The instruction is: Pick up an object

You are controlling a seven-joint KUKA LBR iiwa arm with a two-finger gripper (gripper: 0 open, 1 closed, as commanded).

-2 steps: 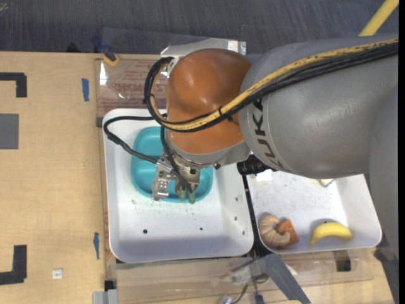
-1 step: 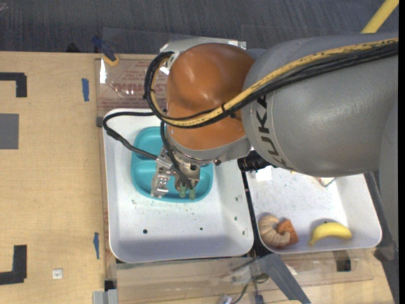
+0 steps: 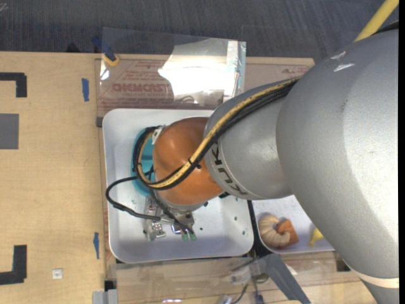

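Below, tool (image 3: 169,228) over left bin (image 3: 120,233); one shell-like object (image 3: 278,230) right.

The arm (image 3: 329,138) is grey with an orange band (image 3: 180,163) and a yellow-and-black cable (image 3: 209,138). Both bins (image 3: 120,233) are white. The worktop (image 3: 50,170) is tan wood with blue tape marks (image 3: 85,88). A cream-and-orange shell-like object (image 3: 279,231) lies in the right bin.

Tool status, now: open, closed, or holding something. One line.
Tool: down low in the left bin, mostly hidden under the orange band; cannot be told.
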